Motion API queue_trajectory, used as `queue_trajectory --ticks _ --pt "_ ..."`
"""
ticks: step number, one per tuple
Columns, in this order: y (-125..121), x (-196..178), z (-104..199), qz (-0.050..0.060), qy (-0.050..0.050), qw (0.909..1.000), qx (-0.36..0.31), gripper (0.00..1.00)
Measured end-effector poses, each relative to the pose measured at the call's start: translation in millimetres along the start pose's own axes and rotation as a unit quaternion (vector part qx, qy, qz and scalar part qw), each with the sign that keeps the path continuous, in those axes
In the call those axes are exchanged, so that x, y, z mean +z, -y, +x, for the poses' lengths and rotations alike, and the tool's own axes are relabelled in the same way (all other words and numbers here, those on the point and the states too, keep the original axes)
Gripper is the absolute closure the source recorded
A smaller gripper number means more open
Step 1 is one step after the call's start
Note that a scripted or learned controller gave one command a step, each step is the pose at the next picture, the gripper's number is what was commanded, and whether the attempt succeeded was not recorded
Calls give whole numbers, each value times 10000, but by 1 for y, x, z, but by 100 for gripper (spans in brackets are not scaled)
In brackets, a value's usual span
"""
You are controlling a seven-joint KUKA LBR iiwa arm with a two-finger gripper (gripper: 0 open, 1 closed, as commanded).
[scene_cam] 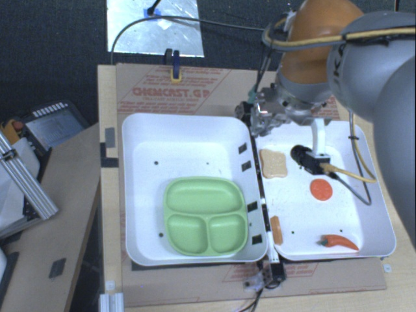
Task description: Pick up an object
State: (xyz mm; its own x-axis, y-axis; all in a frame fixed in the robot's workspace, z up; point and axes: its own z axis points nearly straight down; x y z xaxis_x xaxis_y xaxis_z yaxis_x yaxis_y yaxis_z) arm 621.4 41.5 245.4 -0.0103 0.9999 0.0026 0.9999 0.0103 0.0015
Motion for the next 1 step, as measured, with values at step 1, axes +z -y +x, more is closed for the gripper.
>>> queue_trajectory --ticks 1 --pt "-7 17 55 3 2 10000 4 100"
